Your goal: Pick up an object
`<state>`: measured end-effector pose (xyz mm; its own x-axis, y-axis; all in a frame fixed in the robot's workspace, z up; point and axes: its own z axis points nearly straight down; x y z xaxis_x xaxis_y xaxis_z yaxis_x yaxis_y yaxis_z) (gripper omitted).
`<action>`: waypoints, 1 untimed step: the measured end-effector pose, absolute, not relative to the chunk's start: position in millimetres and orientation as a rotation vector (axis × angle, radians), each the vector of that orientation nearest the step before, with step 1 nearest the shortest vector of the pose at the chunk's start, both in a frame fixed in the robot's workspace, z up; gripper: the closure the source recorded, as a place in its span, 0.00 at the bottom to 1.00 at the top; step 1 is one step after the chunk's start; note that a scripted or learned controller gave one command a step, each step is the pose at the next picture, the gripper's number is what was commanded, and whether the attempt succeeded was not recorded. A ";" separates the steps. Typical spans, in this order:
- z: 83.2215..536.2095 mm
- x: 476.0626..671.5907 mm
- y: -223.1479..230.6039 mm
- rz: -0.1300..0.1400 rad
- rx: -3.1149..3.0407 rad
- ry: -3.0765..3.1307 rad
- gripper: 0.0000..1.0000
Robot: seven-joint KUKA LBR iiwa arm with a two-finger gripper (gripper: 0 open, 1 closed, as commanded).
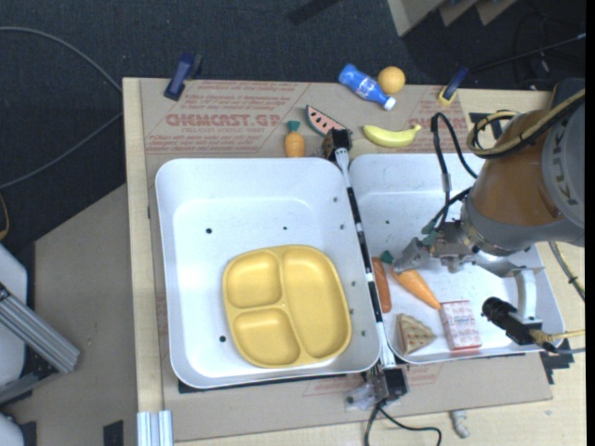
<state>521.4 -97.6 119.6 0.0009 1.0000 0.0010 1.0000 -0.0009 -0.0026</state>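
Pincer (409, 258) of the grey and orange arm is hanging low inside the right bin (409, 179), and I cannot tell whether it is spread or pressed together. Its tip is sitting just beside the thick end of one orange carrot (418, 288), which is lying slanted on the floor of that bin. Near the carrot, one pink box (459, 325) and one brown wedge (414, 333) are lying as well. One thin orange stick (382, 284) is lying along the wall on the carrot's other side. Beyond that wall, the left bin (232, 193) is holding one yellow divided plate (286, 303) with three compartments. On the cardboard above the bins, one banana (390, 136), one blue bottle (364, 85) and one watermelon slice (322, 120) are resting.
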 end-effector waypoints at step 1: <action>84.1 505.0 -99.4 0.001 -2.221 -2.219 0.00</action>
<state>505.0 -99.4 84.1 0.0011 1.0000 0.0010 1.0000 -0.0011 -0.0023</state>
